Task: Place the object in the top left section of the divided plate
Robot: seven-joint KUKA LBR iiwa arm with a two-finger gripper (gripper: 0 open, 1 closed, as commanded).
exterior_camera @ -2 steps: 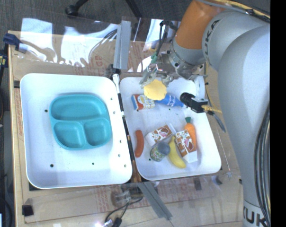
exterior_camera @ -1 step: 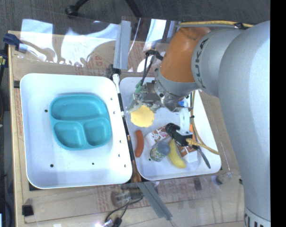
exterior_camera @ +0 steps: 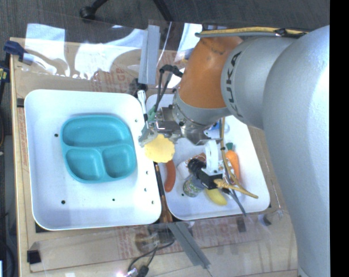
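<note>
The teal divided plate (exterior_camera: 98, 148) lies in the left white bin (exterior_camera: 41, 201), with one long section along its top and two smaller ones below. My gripper (exterior_camera: 153, 136) hangs over the seam between the two bins, just right of the plate. A pale yellow, lumpy object (exterior_camera: 159, 149) sits between its fingertips, lifted above the bin rims. The grey arm with its orange band (exterior_camera: 206, 68) covers the upper part of the right bin.
The right bin (exterior_camera: 258, 180) holds a red sausage-shaped piece (exterior_camera: 169, 175), a carrot (exterior_camera: 233, 162), a white bottle (exterior_camera: 212, 154), a small yellow fruit (exterior_camera: 218, 198) and dark utensils. Bare white floor surrounds the plate in the left bin.
</note>
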